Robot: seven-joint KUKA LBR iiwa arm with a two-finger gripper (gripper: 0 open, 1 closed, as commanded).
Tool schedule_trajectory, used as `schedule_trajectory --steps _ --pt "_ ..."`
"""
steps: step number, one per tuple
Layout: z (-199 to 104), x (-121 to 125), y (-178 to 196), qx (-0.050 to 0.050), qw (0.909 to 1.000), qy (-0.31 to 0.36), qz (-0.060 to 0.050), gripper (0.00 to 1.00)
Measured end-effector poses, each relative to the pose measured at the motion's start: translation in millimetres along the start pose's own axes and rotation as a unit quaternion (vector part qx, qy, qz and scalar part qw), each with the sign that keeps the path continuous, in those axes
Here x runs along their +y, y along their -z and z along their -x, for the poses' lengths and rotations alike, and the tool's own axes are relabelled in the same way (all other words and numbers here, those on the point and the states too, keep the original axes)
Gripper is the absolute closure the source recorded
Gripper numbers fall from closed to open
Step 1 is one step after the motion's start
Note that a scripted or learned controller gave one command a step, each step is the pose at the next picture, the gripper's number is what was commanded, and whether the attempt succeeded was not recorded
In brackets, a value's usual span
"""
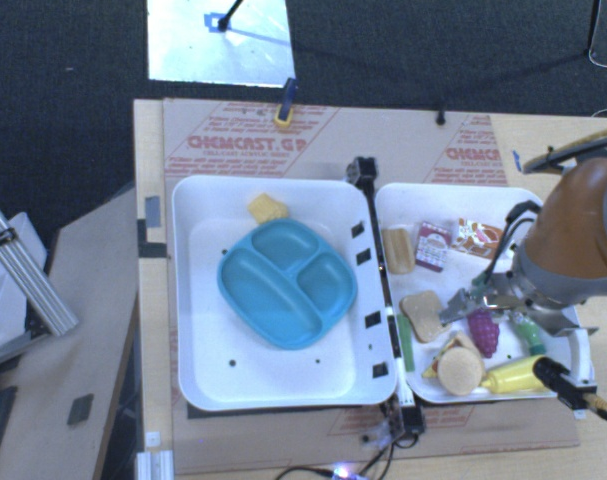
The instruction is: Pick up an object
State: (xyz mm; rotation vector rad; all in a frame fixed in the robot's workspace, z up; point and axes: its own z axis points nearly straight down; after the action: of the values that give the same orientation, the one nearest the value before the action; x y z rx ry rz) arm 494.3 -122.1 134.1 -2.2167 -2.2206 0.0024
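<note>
Here, two shallow white bins side by side on a worktop (233, 138) covered with printed cardboard. In the left bin (198, 368), a blue divided plate (286, 283) lying flat near the middle, and a small yellow block (267, 208) just beyond its far edge, close to the far wall. In the right bin (403, 200), a crowd of toy food: a tan bread roll (398, 250) by the left wall, a dark red packet (433, 245) just right of it, a red and white wrapper (477, 236) farther right near the far wall. Nearer, a slice of toast (422, 315) left of centre, a thin green stick (406, 343) along the left wall, a round bun (459, 370) at the near side, a yellow banana-like piece (513, 375) lying to its right, a green item (530, 336) partly hidden under the arm. Over the right half of that bin, the grey and orange arm (578, 233), reaching in from the right. Below the wrist, the gripper (480, 313) down among the toys, right above a purple bunch of grapes (482, 332), just beside the toast. Too dark and cluttered there to tell whether spread or pressed together, or whether pinching the grapes at all. Beyond the bins, a yellow and blue clip (285, 108) on the cardboard's far edge.
</note>
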Motion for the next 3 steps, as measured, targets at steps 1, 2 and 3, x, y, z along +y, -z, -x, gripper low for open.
schedule_trajectory --steps 1,2,3 --pt "0.7 1.9 -28.3 -0.002 1.0 0.001 0.005 0.0" --pt "0.3 2.1 -20.0 -0.001 1.0 0.0 0.005 1.0" --pt "-2.5 -3.5 40.3 -0.002 1.0 0.001 0.005 1.0"
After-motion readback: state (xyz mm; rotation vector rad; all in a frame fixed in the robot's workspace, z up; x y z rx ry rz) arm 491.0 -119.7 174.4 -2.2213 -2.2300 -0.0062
